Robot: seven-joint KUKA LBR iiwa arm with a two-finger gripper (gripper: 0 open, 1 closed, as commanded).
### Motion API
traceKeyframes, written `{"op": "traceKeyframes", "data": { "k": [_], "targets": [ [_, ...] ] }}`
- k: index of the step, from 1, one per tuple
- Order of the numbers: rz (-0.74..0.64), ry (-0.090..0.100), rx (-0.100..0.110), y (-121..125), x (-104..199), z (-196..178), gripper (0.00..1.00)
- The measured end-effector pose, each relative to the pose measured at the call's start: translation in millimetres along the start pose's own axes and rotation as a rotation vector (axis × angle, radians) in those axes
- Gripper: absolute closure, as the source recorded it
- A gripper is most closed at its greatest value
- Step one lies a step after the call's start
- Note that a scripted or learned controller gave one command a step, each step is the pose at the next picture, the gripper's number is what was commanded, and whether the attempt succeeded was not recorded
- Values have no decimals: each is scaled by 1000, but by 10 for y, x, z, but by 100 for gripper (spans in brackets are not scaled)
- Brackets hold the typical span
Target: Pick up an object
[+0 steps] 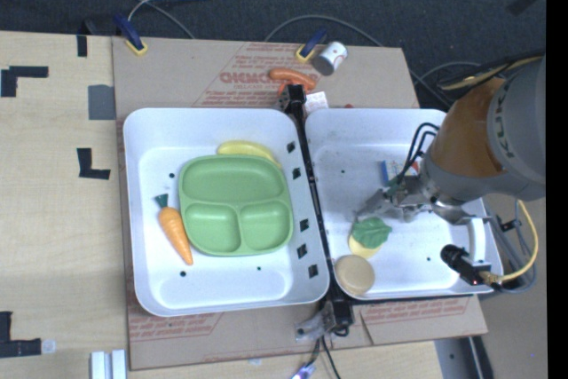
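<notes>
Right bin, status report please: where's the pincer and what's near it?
Pincer low in right bin, nothing seen between its fingers. Green leafy toy just below it, tan round piece nearer the front wall. Nothing blocking.

Lying in the left bin: a green sectioned plate (235, 204) flat in the middle, an orange carrot (175, 232) just beside its left edge, a yellow piece (246, 150) half hidden behind its far edge. In the right bin, near the front: a pale green leafy item (370, 234), and a round tan piece (355, 274) close to it at the front wall.
</notes>
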State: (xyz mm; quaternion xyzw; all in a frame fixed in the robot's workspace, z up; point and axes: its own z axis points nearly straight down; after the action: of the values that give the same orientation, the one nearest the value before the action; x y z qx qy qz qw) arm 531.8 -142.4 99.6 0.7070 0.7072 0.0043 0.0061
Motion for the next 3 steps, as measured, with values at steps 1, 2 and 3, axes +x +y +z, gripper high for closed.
{"op": "traceKeyframes", "data": {
  "k": [1, 2, 3],
  "targets": [
    [-1, 4, 19, -491, 409, 11, 0],
    [0, 3, 14, -142, 382, 133, 0],
    [0, 1, 13, -142, 378, 45, 100]
  ]
}}
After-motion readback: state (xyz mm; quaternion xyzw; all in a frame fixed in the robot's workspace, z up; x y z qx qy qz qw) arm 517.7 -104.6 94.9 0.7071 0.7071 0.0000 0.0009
